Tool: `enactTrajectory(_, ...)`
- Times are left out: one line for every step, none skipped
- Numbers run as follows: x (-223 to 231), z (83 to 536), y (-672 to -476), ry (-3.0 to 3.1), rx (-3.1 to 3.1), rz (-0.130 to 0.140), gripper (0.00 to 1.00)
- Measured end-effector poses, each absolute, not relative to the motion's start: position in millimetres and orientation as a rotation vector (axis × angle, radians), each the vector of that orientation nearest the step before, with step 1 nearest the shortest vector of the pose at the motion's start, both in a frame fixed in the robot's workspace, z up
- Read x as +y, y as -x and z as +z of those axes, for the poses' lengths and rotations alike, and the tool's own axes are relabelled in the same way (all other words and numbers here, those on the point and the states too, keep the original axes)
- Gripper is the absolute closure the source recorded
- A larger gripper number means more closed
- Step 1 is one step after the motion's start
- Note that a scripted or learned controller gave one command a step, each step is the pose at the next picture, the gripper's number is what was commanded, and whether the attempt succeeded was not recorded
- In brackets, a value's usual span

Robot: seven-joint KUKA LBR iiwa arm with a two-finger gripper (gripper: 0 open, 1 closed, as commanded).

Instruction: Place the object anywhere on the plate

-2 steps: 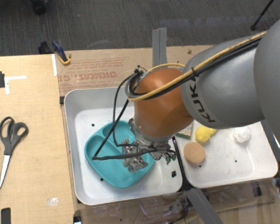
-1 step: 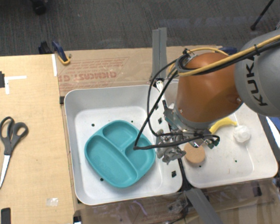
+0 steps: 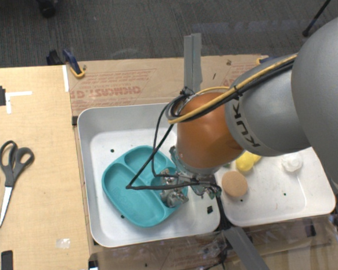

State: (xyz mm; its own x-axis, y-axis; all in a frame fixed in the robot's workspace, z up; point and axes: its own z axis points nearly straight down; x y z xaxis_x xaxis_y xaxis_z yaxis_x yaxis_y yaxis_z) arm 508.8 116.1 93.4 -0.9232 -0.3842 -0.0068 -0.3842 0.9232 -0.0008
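Plate (image 3: 126, 181), teal and divided, lay in the left bin (image 3: 93, 166) with the gripper (image 3: 172, 190) low over its right edge, finger state and any held object impossible to tell, so I judged it should release squarely over a compartment.

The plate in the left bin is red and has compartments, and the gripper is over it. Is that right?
Not quite. The camera view shows the plate is teal, not red. It does lie in the left bin and has compartments, and the gripper is over its right side.
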Motion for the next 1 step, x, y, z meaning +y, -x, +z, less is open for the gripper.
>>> enactTrajectory(126.9,96.7,-502.4,1.097,2.931,-0.004,1.00)
